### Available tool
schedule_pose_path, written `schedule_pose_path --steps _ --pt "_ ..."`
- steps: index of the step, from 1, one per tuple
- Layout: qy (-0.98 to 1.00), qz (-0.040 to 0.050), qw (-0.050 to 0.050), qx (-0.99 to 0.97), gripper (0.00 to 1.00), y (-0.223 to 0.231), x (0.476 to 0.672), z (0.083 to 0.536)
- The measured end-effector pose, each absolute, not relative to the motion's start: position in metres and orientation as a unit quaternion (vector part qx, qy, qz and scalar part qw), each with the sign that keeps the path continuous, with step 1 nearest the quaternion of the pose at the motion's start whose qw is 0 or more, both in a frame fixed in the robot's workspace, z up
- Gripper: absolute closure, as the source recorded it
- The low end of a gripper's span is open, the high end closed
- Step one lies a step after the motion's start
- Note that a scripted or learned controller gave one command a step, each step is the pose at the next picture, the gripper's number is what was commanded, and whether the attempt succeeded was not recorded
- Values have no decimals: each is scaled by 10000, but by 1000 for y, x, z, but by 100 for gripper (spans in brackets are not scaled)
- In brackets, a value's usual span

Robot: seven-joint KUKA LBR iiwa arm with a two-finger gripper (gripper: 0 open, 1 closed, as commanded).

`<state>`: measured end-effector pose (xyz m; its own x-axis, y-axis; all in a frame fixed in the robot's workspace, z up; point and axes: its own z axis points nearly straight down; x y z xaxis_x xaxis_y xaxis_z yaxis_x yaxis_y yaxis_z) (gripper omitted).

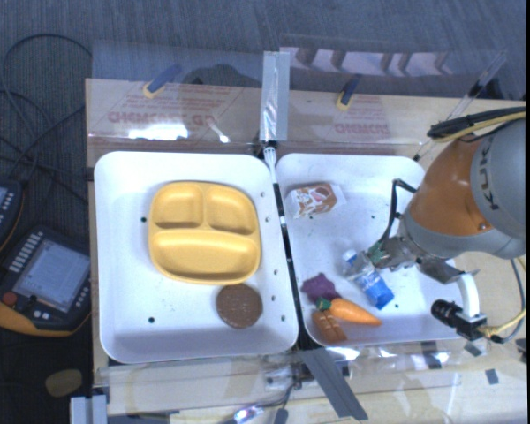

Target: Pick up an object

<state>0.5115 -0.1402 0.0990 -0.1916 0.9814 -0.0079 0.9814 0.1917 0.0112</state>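
In the right bin point(380, 170) lie a brown-and-white snack packet point(313, 200), a purple toy point(318, 286), an orange carrot point(353, 311) with a small orange-brown piece point(329, 328) beside it, and a blue-and-white bottle point(372, 285). My gripper point(374, 260) hangs low over the bin's middle right, right at the upper end of the bottle. The grey arm with its orange band point(450, 197) covers most of the wrist, so the fingertips are hard to make out.
The left bin point(124, 237) holds a yellow divided plate point(203, 231) and a brown round disc point(239, 306). A clear barrier stands along the back of both bins. Cables and a handheld pendant point(44, 281) lie off the bench to the left.
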Motion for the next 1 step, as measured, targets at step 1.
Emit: schedule_pose_path --steps 1 --pt "7606 -12 5 6493 100 -84 531 239"
